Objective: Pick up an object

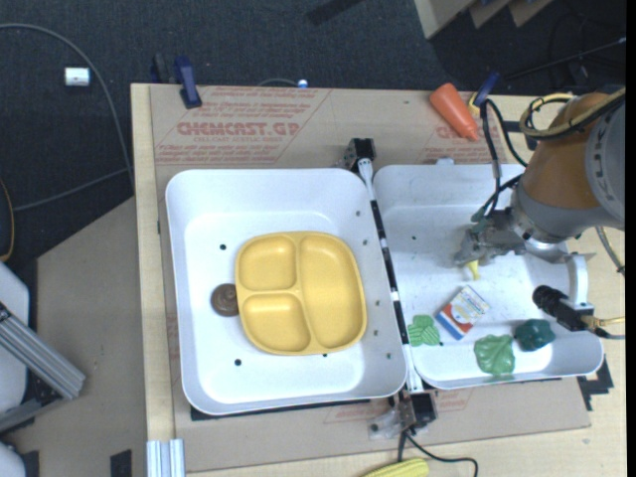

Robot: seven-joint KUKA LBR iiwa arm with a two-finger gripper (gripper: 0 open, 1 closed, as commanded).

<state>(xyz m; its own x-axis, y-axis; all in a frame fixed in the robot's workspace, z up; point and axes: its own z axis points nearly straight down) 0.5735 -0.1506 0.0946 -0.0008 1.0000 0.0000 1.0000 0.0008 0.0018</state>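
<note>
The gripper (475, 251) hangs low over the right white bin (427, 192); nobody can tell its grip. Just near of it lies a small flat red, white and blue packet (464, 313). It looks light and slippery, so pinching its thin edges seems best.

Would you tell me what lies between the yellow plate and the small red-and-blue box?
In the camera view, the two bins' adjoining rims and a green leaf-shaped piece lie between the yellow plate and the box.
</note>
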